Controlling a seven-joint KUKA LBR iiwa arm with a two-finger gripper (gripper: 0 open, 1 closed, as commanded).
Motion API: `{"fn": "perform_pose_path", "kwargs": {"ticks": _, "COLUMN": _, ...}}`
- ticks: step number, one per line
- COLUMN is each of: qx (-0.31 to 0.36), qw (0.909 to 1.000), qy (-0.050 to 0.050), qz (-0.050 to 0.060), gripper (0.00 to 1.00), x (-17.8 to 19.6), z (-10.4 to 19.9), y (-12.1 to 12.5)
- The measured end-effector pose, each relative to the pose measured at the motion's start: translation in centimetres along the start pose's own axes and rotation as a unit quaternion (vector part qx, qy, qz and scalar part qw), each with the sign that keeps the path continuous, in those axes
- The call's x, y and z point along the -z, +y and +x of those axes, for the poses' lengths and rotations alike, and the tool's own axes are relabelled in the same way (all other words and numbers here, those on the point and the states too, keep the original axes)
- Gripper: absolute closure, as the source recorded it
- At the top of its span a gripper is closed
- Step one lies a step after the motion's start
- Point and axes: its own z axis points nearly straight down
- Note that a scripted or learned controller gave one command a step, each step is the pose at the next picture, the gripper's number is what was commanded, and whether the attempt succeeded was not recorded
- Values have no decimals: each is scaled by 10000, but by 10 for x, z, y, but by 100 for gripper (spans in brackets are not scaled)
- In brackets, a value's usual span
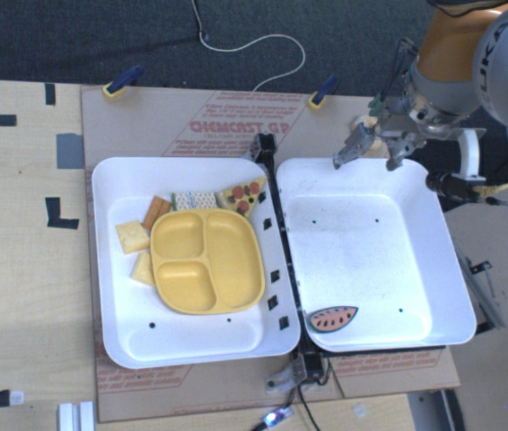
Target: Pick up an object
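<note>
hovering gripper [372, 150]: fingers spread with nothing between them, above the right bin's [433, 241] far rim
watermelon slice [332, 318]: near front edge of right bin
left bin [110, 241]: yellow divided plate [207, 260], crackers and small food pieces

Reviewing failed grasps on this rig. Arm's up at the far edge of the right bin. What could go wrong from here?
1. The watermelon slice lies flat near the right bin's near wall, far from the gripper; a flat piece probably gives the fingers little to close on.
2. In the left bin, the yellow divided plate overlaps the small food pieces, so a descent there may hit the plate and shove it.
</note>
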Motion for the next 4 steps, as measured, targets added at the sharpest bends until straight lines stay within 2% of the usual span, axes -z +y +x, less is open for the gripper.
{"fn": "perform_pose_path", "kwargs": {"ticks": 1, "qx": 14, "qw": 10000, "qy": -7, "qz": -67, "gripper": 0, "x": 9, "z": 0, "y": 2}}
{"fn": "perform_pose_path", "kwargs": {"ticks": 2, "qx": 11, "qw": 10000, "qy": -11, "qz": -46, "gripper": 0, "x": -39, "z": -8, "y": 2}}
{"fn": "perform_pose_path", "kwargs": {"ticks": 4, "qx": 20, "qw": 10000, "qy": -11, "qz": -44, "gripper": 0, "x": -161, "z": -13, "y": 11}}
